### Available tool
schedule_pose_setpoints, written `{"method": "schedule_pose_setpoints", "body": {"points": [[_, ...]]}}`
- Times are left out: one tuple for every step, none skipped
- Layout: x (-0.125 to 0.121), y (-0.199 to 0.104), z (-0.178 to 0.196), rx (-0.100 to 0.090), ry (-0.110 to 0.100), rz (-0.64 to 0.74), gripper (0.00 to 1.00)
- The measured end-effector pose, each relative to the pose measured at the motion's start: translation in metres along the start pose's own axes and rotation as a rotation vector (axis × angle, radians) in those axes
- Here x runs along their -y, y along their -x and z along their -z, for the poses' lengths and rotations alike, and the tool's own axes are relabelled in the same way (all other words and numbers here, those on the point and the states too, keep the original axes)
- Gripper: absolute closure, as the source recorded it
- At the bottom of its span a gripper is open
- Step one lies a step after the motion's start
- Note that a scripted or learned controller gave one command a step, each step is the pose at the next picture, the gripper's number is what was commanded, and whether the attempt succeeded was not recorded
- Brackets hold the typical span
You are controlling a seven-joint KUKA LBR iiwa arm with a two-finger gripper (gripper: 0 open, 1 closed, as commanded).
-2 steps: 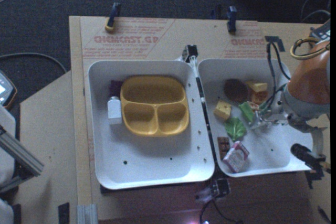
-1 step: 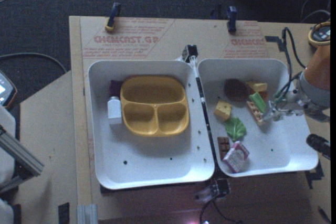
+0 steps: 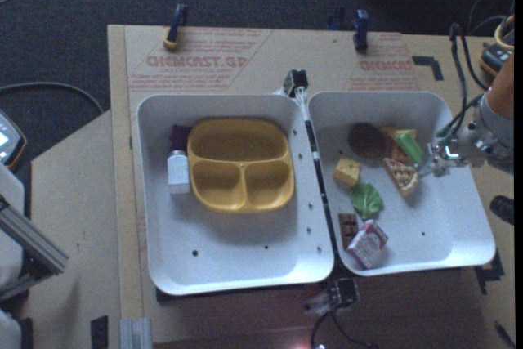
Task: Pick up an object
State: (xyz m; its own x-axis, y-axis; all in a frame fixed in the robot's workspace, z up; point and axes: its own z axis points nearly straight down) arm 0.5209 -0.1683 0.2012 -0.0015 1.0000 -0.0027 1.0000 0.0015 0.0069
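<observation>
The right bin (image 3: 441,233) holds several small things: a dark brown round piece (image 3: 369,140), a yellow cheese wedge (image 3: 347,171), a green leafy piece (image 3: 367,199), a waffle slice (image 3: 403,176), a green-and-orange piece (image 3: 405,145), a small chocolate bar (image 3: 348,223) and a red-and-white carton (image 3: 368,244). My gripper (image 3: 431,163) comes in from the right and sits low over the bin, its tips just right of the waffle slice. Nothing shows between its fingers.
The left bin (image 3: 237,257) holds a yellow divided plate (image 3: 241,163), a white bottle (image 3: 178,172) and a dark purple thing (image 3: 181,135) beside it. Clamps (image 3: 174,26) hold the board at the back edge. Cables run along the right side.
</observation>
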Motion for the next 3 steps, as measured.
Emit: {"method": "schedule_pose_setpoints", "body": {"points": [[-0.001, 0.0, 0.025, 0.0, -0.001, 0.0, 1.0], [-0.03, -0.035, 0.03, -0.002, -0.002, 0.004, 1.0], [-0.066, -0.082, 0.037, -0.003, -0.001, 0.006, 1.0]]}}
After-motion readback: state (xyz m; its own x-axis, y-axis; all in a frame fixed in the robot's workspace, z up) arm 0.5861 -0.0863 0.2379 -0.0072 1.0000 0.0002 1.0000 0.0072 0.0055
